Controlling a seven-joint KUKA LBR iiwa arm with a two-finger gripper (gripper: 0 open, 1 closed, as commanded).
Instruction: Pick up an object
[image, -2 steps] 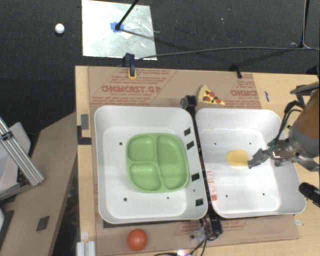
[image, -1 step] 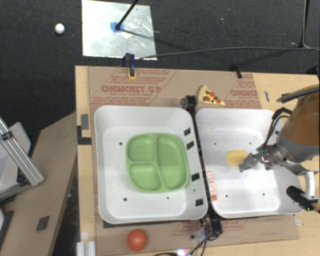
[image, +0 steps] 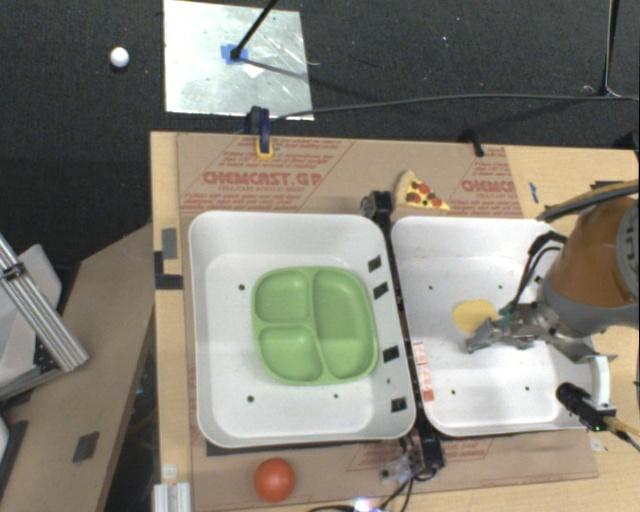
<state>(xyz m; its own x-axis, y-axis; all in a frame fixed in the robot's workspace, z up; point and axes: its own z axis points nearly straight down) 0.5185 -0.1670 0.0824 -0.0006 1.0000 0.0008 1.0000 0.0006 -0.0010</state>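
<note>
A flat yellow object (image: 470, 315) lies in the right white bin (image: 460, 400), near its middle. My gripper (image: 484, 336) reaches in from the right and sits low over the bin, its tip touching or just beside the yellow object's lower right edge. Nothing shows between the fingers. The arm's orange band (image: 600, 262) rises at the right edge.
The left bin (image: 215, 400) holds a green divided plate (image: 314, 325). A toy pizza slice (image: 420, 192) lies on the bench behind the bins. A red-orange ball (image: 273, 479) rests on the bench in front of the left bin. Cables run along the divider between the bins.
</note>
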